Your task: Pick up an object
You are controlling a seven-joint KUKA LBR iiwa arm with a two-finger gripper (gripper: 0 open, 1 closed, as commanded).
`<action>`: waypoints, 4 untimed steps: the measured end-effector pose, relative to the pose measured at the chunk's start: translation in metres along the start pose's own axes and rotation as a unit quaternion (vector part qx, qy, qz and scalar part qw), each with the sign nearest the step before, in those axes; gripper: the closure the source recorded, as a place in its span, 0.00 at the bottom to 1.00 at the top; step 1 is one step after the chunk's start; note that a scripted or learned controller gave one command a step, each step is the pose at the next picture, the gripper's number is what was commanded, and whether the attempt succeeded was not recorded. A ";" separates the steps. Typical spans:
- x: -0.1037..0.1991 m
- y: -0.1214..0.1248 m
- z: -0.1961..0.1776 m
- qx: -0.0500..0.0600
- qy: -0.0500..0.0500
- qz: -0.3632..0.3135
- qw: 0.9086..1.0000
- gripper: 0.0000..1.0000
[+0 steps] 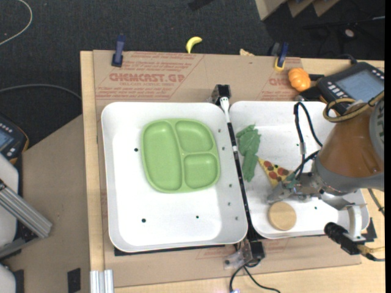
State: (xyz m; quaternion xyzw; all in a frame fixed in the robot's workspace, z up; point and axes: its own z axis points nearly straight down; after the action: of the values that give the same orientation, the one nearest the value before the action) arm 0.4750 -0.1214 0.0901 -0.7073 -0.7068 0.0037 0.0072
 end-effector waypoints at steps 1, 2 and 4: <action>-0.001 0.004 -0.018 -0.009 -0.003 0.001 1.000 1.00; 0.028 0.004 -0.111 -0.012 -0.003 -0.003 1.000 1.00; 0.195 0.002 -0.154 -0.011 0.000 -0.007 1.000 1.00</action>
State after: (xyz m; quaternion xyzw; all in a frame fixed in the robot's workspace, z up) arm 0.4798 0.0732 0.2454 -0.7025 -0.7116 -0.0039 -0.0007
